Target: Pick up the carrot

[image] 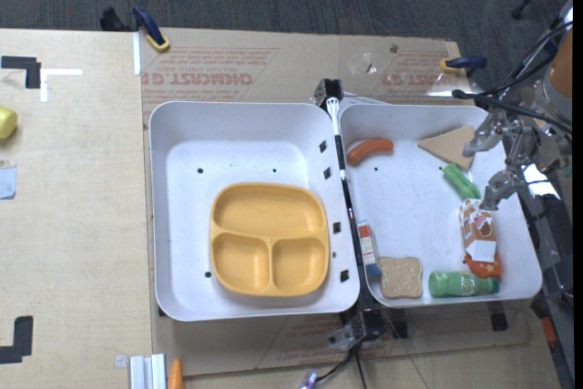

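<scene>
Pincer (499,161) hangs over the right bin (410,223); its spread can't be told. No carrot is clearly recognisable among the items.

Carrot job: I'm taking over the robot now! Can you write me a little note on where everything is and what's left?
Hand: over the right side of the right bin, close to a green piece and a packet. No carrot is in it.
Carrot: I take it to be the long orange piece lying near the same bin's far left corner, well apart from the hand.
Done: nothing yet; the carrot lies on the bin floor.
Left: move the hand across to it, grasp it, lift it.
</scene>
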`<state>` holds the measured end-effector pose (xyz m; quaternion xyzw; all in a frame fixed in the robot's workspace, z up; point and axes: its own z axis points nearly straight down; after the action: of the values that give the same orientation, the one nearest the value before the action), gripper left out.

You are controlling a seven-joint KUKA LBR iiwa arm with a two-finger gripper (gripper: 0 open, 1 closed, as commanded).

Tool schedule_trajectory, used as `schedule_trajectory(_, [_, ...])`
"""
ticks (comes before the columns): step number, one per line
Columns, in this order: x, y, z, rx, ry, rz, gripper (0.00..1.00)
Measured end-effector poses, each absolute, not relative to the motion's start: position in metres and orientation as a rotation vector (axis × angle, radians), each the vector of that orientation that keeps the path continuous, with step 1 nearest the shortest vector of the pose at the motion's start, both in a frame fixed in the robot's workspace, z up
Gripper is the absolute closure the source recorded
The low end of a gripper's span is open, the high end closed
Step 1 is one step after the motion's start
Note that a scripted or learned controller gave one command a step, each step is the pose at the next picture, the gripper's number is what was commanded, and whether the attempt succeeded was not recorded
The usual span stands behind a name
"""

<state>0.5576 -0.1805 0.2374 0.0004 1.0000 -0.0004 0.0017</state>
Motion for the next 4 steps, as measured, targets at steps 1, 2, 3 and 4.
schedule_trajectory(1, [0.520,-0.128,0.093,-0.112,3.134,-0.002,0.00])
schedule_trajectory(2, [0.522,-0.008,0.193,-0.087,3.133,0.001,0.00])
schedule_trajectory(3, [0.525,0.002,0.192,0.133,3.135,-0.001,0.00])
schedule_trajectory(4, [0.486,0.070,0.192,0.100,3.139,0.001,0.00])
